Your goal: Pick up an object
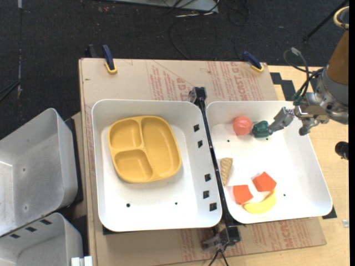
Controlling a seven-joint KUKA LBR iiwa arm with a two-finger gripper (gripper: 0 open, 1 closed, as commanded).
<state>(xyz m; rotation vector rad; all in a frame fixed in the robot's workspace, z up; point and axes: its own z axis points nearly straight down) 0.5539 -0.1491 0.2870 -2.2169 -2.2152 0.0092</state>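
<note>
The right bin (299, 165) holds a pink-red ball (242, 125) at its far side, with a dark green object (260, 129) touching the ball's right. Lower down lie a tan waffle-cone piece (226, 169), two orange blocks (265, 182) (242, 193) and a yellow banana (260, 205). My gripper (293, 123) hangs over the bin's far right, open, with nothing between its fingers. Its left finger (280, 119) points at the green object and ends right beside it.
A yellow divided plate (145, 148) lies in the left bin (111, 204). A black divider with clips (208, 159) runs between the bins. Grey tubs (33, 165) stand off the bench to the left. Cables trail by the arm (335, 76).
</note>
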